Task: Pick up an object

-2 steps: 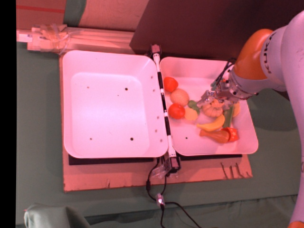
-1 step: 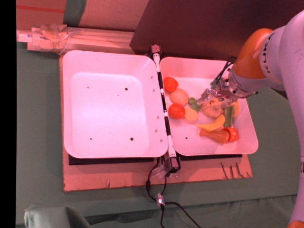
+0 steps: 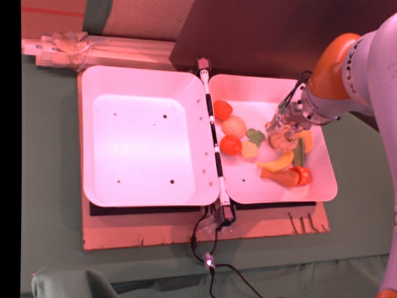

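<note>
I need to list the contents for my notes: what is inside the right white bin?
Inside the right bin: two red tomatoes, a pale round fruit, a green piece, a banana, a small pumpkin below the gripper. The gripper covers part of the pile.

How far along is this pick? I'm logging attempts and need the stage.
Done: the arm has reached into the right bin, the gripper low over the small pumpkin. In hand: nothing visibly lifted; the pumpkin sits among the other toy foods. Left: grasp and raise it.
</note>
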